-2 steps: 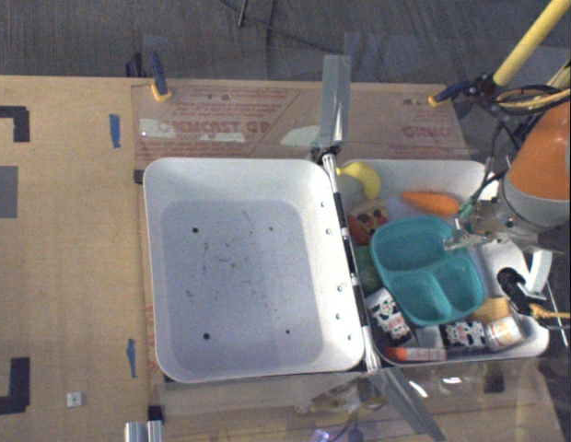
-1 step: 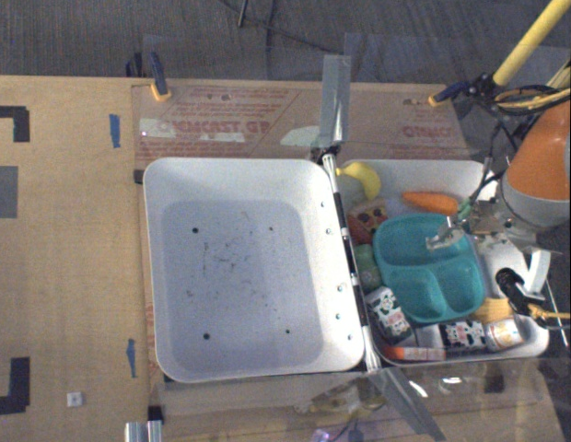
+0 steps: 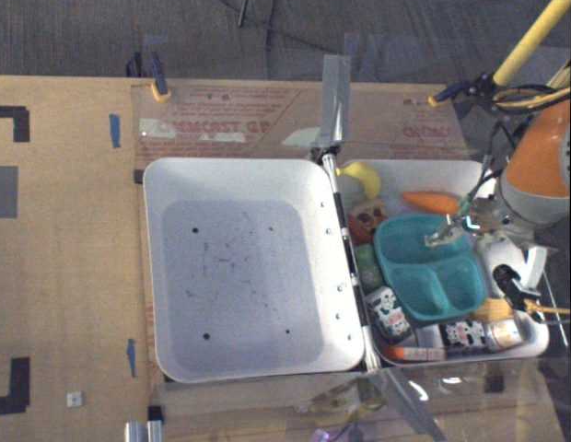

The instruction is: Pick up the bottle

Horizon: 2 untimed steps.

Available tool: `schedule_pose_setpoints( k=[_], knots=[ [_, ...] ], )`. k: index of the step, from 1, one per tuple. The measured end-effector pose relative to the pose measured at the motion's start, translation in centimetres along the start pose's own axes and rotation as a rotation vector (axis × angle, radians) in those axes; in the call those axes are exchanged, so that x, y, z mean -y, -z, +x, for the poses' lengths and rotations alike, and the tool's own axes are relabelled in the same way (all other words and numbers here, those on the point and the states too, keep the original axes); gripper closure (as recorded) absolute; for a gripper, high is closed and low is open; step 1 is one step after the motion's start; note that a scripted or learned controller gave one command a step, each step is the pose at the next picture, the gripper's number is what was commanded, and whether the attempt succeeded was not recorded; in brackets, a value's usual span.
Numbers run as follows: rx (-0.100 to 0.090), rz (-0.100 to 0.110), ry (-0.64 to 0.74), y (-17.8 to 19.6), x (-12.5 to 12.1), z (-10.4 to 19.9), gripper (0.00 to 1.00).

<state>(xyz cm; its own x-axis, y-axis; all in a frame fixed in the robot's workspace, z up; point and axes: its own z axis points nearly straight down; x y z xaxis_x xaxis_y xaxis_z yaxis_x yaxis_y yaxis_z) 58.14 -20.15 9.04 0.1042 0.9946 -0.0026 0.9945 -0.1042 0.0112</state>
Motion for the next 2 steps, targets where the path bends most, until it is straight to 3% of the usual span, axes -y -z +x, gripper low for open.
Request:
schedule_pose_setpoints(
  k=[1,2],
  knots=[
    [0.007,-0.006,-0.001,1.12,-0.13,-0.28,1.0],
    [0.002,-0.003,0.001,1.04,-0.12,0.01,0.0]
  ],
)
